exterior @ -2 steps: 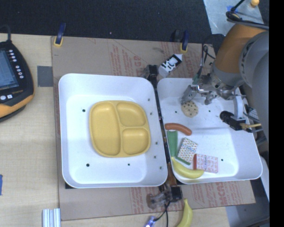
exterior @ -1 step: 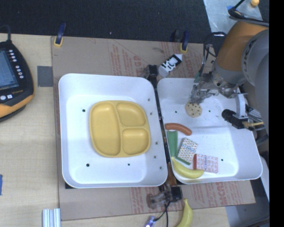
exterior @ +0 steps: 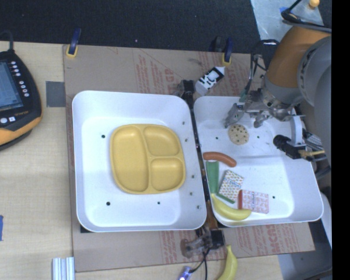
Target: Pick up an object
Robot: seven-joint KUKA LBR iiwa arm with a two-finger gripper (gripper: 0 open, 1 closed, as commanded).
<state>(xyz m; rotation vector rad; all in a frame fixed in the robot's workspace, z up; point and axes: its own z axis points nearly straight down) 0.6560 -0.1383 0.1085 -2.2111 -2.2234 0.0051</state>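
Seen from above at a slant, two shallow white bins sit side by side on a brown cardboard sheet printed with faint red lettering too blurred to read. The left white bin holds a yellow plastic plate with three compartments, lying flat at its centre. In the right white bin, a round tan cookie with dark chips lies near the far edge, directly below the grey arm's two-finger gripper, which hangs over that far edge with its fingers spread and nothing between them. Toward the bin's near left corner lie a red-brown sausage, a green stick-shaped piece along the left wall, a patterned square packet, a red and white patterned packet and a yellow banana; their markings are too small to read. A black and orange handheld controller with a screen rests at the bench's left edge.
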